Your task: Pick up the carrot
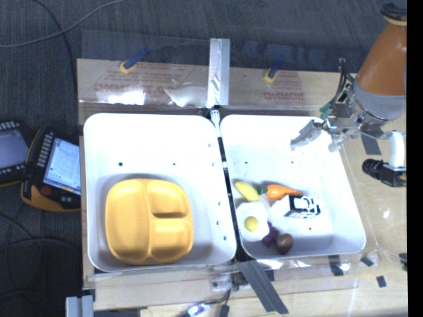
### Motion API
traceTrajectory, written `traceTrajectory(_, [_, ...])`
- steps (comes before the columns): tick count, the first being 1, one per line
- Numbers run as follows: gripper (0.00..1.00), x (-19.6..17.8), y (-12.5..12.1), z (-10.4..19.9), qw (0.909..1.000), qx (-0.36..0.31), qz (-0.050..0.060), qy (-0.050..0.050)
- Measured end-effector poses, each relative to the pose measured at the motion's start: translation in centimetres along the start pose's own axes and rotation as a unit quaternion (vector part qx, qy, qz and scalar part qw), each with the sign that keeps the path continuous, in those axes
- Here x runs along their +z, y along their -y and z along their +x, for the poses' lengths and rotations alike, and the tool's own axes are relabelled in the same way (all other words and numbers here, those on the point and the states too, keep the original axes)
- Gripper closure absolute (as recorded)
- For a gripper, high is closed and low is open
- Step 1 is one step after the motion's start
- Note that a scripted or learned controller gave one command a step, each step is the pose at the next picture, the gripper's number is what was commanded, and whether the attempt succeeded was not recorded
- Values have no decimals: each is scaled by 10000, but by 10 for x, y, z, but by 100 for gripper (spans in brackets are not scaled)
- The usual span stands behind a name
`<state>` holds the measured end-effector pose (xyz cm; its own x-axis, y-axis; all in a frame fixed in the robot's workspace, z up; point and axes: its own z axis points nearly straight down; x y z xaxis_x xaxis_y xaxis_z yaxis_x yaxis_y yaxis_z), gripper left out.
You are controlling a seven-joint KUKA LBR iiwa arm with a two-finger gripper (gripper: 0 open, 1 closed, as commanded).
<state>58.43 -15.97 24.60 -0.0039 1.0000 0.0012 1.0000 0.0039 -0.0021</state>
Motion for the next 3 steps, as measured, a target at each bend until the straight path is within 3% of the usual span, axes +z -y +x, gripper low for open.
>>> traceTrajectory(1, [0,97,38,33,9953,-970,-2,-3])
traceTrajectory(2, [0,156,32,34,9944,-1059,-60,27])
traceTrajectory(3, [0,156,54,30,9955,942,-92,-6])
